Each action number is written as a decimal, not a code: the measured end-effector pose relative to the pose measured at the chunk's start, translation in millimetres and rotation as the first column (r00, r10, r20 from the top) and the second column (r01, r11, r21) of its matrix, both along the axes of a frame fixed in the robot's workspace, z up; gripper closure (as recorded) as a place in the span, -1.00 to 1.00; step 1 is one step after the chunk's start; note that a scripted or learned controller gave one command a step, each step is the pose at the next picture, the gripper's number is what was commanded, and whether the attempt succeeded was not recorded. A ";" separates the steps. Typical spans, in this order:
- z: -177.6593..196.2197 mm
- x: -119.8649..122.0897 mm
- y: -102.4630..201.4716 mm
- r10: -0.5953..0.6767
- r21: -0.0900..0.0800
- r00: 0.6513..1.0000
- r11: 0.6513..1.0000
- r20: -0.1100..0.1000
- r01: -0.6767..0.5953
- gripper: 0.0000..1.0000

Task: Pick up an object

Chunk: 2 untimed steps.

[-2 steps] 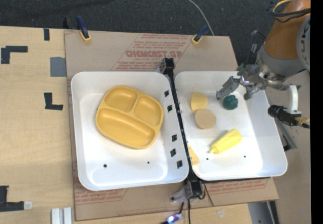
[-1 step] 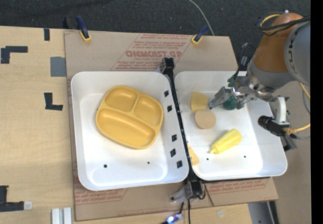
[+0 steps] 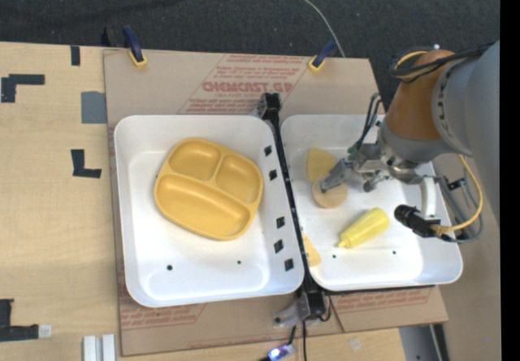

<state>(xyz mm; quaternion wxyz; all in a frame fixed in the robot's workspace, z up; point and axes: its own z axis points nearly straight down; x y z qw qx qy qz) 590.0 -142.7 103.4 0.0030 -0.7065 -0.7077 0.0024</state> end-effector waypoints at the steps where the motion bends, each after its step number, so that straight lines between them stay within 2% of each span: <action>1: -19.1 0.3 0.6 0.000 -0.002 1.000 1.000 0.007 0.000 -1.00; 2: -8.9 0.3 1.1 0.001 -0.002 1.000 1.000 0.007 -0.001 1.00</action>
